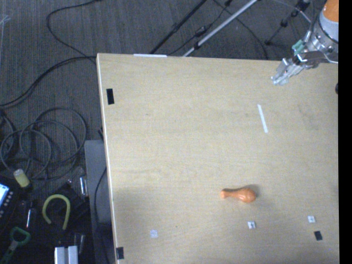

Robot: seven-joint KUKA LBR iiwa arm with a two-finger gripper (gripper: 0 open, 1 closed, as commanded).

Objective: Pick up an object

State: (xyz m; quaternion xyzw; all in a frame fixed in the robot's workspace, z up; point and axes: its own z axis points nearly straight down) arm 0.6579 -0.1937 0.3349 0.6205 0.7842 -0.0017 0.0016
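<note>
Gripper [281, 77]: high at the far right — open or closed, cannot tell.
Orange pear-shaped object [240, 194]: lying on the bench [181, 131], well apart — pick-up not begun.

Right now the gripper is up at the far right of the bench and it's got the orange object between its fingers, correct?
Not quite. The gripper is at the far right of the bench, but the orange object lies on the surface, well apart from it, nearer the camera. The camera view shows this.
</note>
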